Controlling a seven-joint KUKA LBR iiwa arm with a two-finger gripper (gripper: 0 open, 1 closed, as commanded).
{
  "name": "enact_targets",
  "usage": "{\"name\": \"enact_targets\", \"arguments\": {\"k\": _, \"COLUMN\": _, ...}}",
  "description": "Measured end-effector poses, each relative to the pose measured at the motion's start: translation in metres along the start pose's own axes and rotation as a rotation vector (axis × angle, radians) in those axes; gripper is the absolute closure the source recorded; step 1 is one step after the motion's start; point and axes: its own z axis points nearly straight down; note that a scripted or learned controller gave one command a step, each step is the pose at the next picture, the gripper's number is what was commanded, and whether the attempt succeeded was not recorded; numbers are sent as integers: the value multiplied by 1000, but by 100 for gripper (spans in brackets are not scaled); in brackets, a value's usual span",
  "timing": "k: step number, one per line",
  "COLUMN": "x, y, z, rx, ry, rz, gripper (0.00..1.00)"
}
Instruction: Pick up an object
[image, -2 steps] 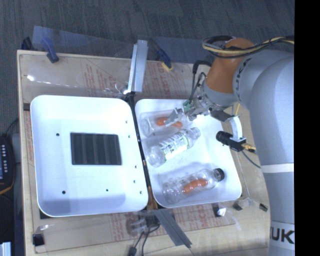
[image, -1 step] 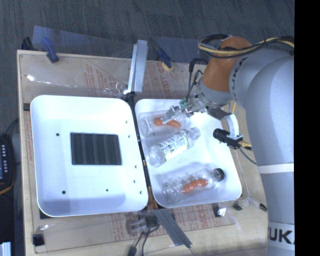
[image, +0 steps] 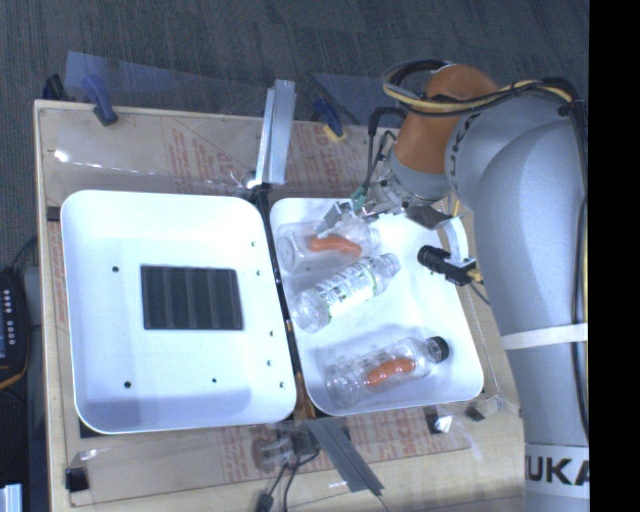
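Three clear plastic bottles lie in the right bin (image: 462, 345). One at the back holds something orange (image: 328, 243). A labelled bottle (image: 345, 286) lies slantwise in the middle. The front one (image: 385, 368) has a black cap and an orange patch inside. My gripper (image: 360, 205) hangs low over the bin's back edge, right beside the back bottle's upper end. I cannot make out whether it touches the bottle. The orange wrist band (image: 435, 130) and the grey arm rise behind it to the right.
The left bin (image: 100, 300) shows a dark ribbed rectangle (image: 192, 297) on its floor. A grey metal bar (image: 274, 135) stands behind the gap between the bins. A black cylinder (image: 442, 262) juts over the right bin's right side. Blue clamps (image: 100, 100) sit along the back edge.
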Motion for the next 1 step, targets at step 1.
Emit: {"name": "enact_targets", "arguments": {"k": 1, "x": 1, "y": -6, "z": -4, "rx": -2, "ry": -1, "rz": -14, "gripper": 0}}
